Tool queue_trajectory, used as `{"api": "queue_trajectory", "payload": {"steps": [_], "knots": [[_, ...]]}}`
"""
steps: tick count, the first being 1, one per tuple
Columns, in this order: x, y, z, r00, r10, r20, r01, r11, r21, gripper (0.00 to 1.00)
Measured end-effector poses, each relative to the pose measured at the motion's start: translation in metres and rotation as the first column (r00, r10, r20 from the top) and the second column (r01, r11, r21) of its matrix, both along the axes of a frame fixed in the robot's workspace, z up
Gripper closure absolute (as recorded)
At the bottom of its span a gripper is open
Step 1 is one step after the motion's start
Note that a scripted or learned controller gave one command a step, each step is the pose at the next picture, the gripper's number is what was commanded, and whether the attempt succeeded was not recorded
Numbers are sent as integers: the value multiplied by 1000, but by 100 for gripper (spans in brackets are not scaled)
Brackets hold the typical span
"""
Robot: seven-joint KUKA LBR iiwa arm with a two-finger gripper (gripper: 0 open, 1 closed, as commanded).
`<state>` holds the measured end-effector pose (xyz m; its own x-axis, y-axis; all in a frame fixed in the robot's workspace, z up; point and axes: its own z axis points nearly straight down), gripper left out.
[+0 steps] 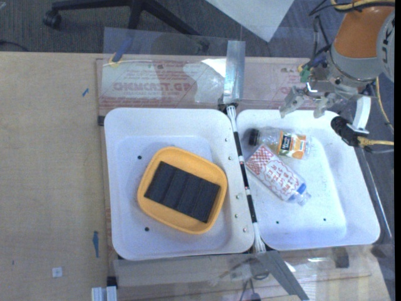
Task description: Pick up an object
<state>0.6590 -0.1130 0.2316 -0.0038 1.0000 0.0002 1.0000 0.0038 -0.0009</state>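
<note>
One gripper (308, 102), fingers spread, nothing between them, poised over the right bin's (351, 227) far rim. Two plastic bottles (276, 171) lie untouched on that bin's left floor. Left bin (125, 231): yellow tray (150, 177). Pick not yet begun.

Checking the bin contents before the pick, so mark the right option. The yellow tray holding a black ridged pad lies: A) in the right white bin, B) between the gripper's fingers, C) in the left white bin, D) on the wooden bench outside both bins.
C: the yellow tray with the black ridged pad lies flat in the left white bin, while the right white bin holds a clear plastic bottle and the gripper is above that bin's far edge.
</note>
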Motion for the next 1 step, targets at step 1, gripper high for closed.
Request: {"api": "queue_trajectory", "payload": {"steps": [1], "knots": [[0, -54, -145, 995, 102, 6, -102, 995, -2, 0]]}}
